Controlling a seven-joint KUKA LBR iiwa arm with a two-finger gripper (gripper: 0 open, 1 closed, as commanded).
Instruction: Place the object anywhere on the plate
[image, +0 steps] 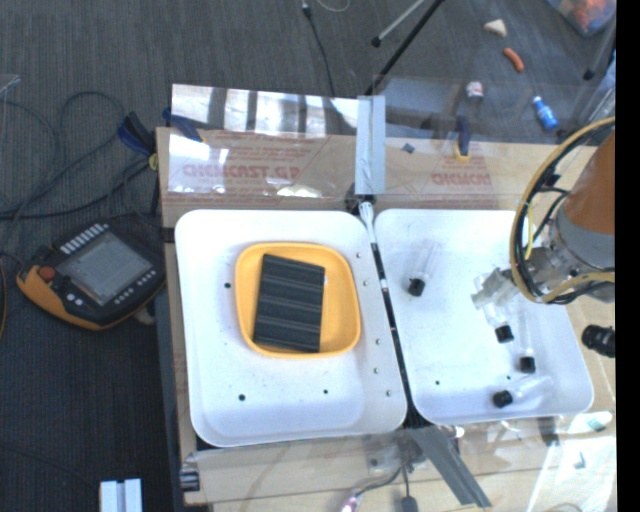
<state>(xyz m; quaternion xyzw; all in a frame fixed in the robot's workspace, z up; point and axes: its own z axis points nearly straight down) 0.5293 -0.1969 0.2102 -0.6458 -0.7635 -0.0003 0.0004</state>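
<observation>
A dark ribbed rectangular block (290, 301) lies flat on the yellow plate (343, 300), which sits in the middle of the left white bin (210, 380). The block covers most of the plate's centre, its long side running front to back. My gripper (497, 295) hangs over the right bin (450, 330), well to the right of the plate, on the grey arm with the orange band (590, 200). Nothing shows in it.
Several small black-and-clear pieces (415, 286) (502, 398) lie scattered in the right bin. A cardboard wall (270, 170) stands behind both bins. A teach pendant (95, 275) and cables lie on the floor to the left.
</observation>
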